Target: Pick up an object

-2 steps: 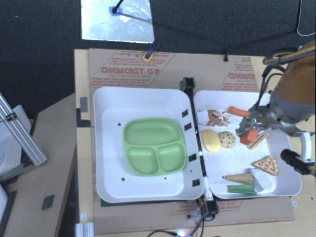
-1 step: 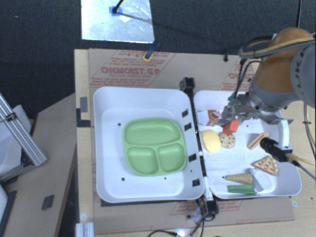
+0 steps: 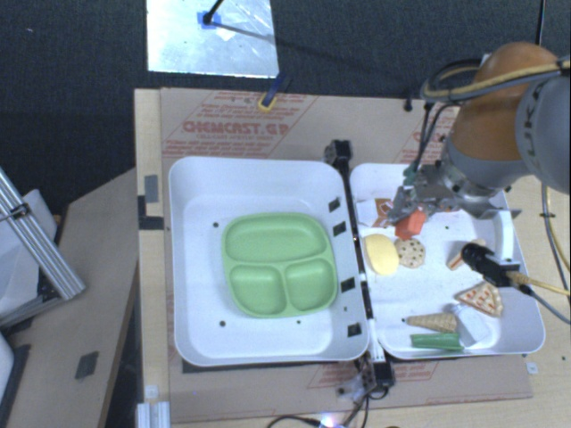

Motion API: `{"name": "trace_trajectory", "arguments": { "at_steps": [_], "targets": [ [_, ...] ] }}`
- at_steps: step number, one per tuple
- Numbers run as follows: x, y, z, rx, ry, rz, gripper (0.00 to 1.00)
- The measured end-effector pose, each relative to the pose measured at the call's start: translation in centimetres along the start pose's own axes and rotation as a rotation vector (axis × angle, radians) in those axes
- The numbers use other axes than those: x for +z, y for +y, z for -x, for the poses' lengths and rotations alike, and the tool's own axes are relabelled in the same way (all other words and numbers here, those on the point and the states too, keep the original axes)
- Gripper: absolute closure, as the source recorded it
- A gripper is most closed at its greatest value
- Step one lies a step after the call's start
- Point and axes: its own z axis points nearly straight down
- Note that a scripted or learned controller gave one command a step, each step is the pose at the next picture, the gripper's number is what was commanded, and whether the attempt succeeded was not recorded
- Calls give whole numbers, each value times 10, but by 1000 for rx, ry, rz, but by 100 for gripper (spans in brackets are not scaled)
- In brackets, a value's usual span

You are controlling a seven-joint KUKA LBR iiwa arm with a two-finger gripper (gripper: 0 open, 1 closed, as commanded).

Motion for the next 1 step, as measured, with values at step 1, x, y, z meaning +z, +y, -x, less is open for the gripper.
{"name": "trace_trajectory", "arguments": {
  "at_steps": [1],
  "targets": [
    [6,-18,-5,5,0,-3,100]
  ]
}}
